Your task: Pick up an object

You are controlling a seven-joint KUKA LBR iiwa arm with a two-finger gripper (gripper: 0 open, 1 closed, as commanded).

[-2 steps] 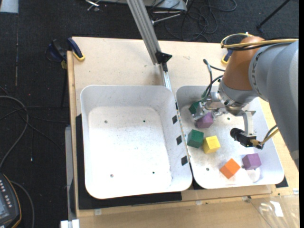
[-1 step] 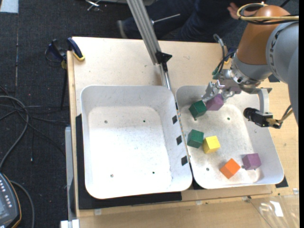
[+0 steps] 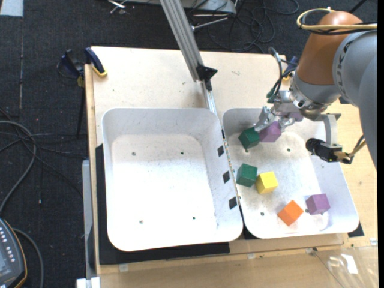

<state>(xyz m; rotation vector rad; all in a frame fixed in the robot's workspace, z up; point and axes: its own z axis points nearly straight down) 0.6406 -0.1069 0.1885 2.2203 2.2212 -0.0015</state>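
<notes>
Camera view gives you the gripper [image 3: 268,126] low in the right bin [image 3: 345,188], fingers closed around a purple block [image 3: 271,131] beside a green block [image 3: 249,138], apparently gripped for lifting

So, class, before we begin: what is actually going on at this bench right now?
A grey robot arm with an orange band reaches in from the right over the right-hand white bin. Its end effector sits low at the far end, right at a purple cube beside a dark green cube. Nearer the front lie a second green cube, a yellow cube, an orange cube and another purple cube.
</notes>
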